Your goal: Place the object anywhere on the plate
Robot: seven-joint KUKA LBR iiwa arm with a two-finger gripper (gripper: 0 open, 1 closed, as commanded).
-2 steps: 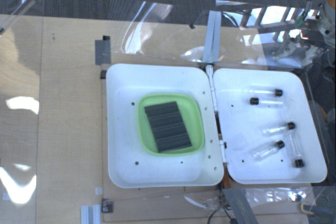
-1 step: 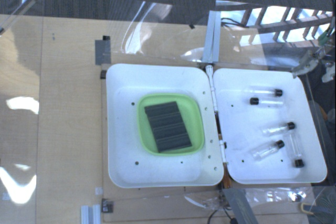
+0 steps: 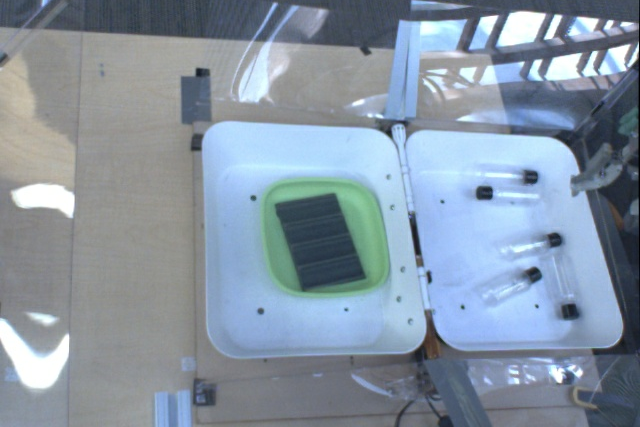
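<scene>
A dark ribbed block (image 3: pixel 319 242) lies flat on the green plate (image 3: pixel 372 260) in the left bin (image 3: pixel 225 245), set a little askew and well inside the rim — so by the look of it the placement is already made. In the right bin (image 3: pixel 590 245) clear vials with black caps (image 3: pixel 506 185) lie scattered on their sides. The gripper (image 3: pixel 600 177) is barely visible at the right edge, clear of both bins — whether it is parted or closed I cannot tell.

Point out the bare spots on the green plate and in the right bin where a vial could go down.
On the green plate, bare green rings the dark ridged block, widest along its right rim. In the right bin, the left part near the divider is bare; clear vials crowd its right half.
</scene>
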